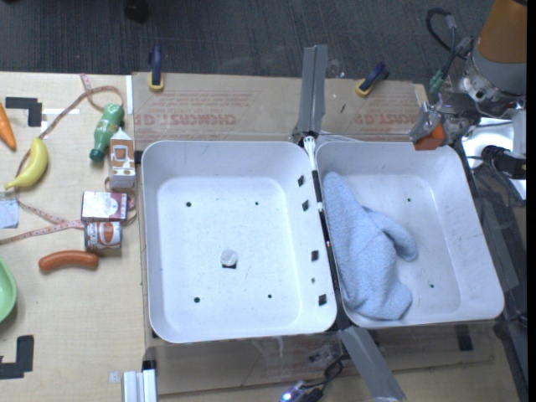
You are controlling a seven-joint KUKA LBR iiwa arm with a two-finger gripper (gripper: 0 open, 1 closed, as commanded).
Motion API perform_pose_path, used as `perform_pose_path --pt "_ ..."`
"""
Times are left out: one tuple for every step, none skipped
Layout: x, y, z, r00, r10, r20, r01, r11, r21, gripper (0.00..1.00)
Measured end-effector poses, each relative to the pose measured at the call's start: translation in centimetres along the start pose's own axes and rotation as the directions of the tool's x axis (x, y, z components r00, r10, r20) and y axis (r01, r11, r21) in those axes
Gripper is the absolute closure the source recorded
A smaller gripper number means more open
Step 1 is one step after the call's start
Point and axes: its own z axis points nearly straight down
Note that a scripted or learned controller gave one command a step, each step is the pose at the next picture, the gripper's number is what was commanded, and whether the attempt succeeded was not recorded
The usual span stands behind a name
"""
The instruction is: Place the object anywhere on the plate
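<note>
Object, small pale disc (229, 259), lies loose on the left bin (149, 224) floor, well apart from my hand (430, 129) above the right bin (471, 193) far corner, grip width unreadable; I judge pickup and placement both outstanding.

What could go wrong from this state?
1. The pincer sits at the right bin's far corner, apart from the bin contents; whether it holds anything is unclear, so a grasp may have failed.
2. The blue towel lies loosely bunched against the divider; a grasp may catch only a fold and drag it.
3. The small grey disc in the left bin looks low and flat, so it may slip from a grip.
</note>
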Motion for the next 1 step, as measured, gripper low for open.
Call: perform_pose_path --pt "2.95 -3.45 -3.07 0.995 -0.101 -0.001 0.101 0.995 0.000 1.00"
